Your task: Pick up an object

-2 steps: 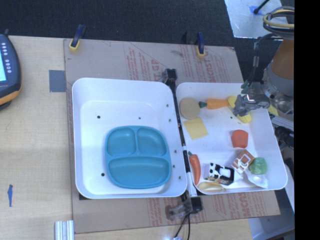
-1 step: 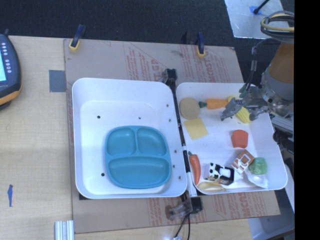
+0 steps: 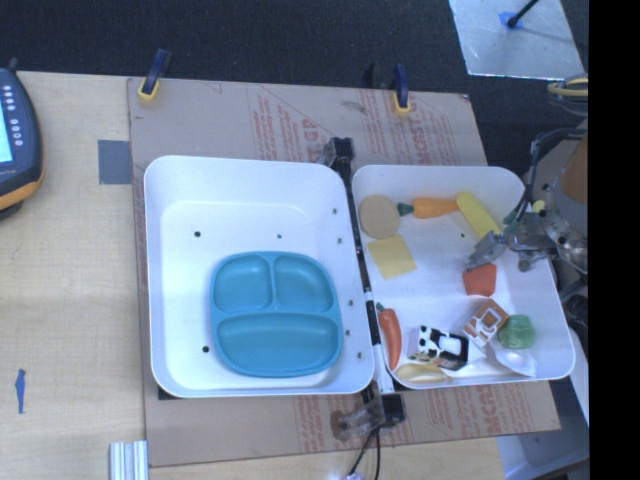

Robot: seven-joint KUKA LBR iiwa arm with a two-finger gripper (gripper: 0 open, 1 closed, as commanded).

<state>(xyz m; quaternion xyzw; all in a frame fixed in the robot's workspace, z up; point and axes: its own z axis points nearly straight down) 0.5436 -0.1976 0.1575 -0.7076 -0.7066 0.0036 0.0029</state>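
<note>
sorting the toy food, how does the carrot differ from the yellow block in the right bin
The carrot is orange with a green top, tapered, and lies near the far wall; the yellow block is flat, squarish and sits nearer the left wall. Both lie loose in the right bin, apart from the gripper.

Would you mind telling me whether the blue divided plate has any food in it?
Empty: all three compartments of the blue plate show bare blue.

Fixed overhead camera, slanted, both bins (image 3: pixel 250 173)
</note>
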